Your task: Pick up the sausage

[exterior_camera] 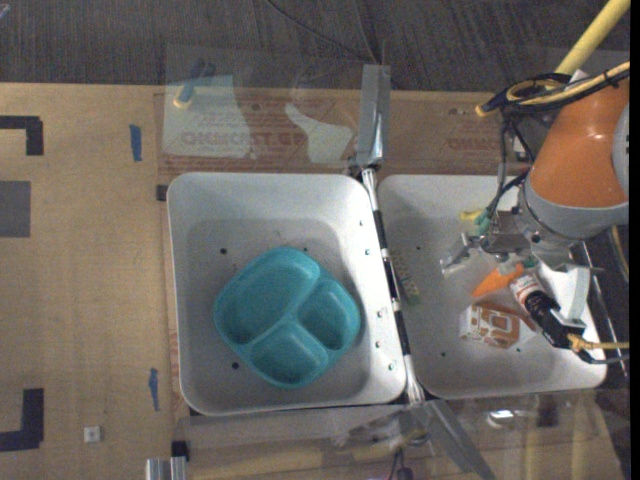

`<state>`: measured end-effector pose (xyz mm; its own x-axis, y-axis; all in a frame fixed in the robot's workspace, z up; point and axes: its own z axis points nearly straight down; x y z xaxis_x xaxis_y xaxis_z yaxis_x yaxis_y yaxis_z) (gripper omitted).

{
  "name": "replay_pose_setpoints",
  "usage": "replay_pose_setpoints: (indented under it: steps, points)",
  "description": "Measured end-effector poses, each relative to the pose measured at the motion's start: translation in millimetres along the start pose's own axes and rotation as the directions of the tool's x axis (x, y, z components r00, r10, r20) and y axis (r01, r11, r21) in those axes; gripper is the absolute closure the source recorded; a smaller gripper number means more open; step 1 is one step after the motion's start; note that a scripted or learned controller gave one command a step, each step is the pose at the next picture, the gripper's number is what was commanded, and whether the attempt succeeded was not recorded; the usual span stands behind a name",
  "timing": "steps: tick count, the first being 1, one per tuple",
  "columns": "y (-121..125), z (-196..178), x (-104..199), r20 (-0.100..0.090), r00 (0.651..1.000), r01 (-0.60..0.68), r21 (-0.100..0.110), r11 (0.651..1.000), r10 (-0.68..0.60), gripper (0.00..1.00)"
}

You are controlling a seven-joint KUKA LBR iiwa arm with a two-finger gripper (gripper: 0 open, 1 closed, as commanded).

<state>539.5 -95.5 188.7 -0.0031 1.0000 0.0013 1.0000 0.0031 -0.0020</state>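
Even soft light; slight blur

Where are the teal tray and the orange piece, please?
teal tray (262, 293), camera view, floor of its largest compartment
orange piece (490, 284), camera view, its middle

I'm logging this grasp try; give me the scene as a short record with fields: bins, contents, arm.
left bin: holds a teal divided plate
right bin: holds an orange piece and a brown-and-white item, close together
arm: reaches in from the view's right, over the right bin
gripper: low over the right bin, next to the orange piece
target: unclear which item it is
grasp: cannot tell
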Motion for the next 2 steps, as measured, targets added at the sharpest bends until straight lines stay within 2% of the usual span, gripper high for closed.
replay_pose_setpoints:
  steps: [1, 2]
  points:
    - [10.7, 100.1, -35.4, 0.006, 0.921, 0.390, -0.010, 0.921, -0.390, 0.00]
    - [12.1, 88.2, -37.8, 0.010, 0.923, 0.386, -0.016, 0.922, -0.386, 1.00]
